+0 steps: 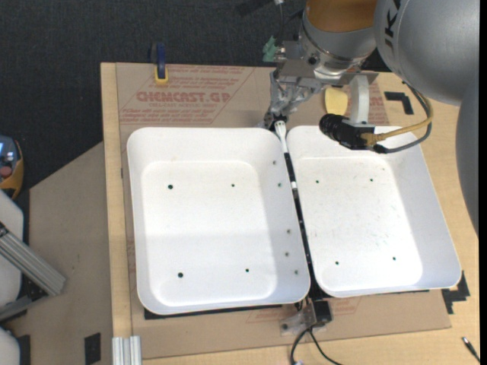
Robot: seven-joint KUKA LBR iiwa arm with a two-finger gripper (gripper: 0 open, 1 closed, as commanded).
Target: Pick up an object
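The grey arm (pixel 437 33) came in from the upper right, its bulky body filling that corner. The orange band (pixel 338 6) sat just above the wrist, which pointed downward and slightly left. Below it the gripper (pixel 280 116) hung low, its slim metal parts tapering toward the tip. A black cable (pixel 346 133) looped out from the wrist to the right.
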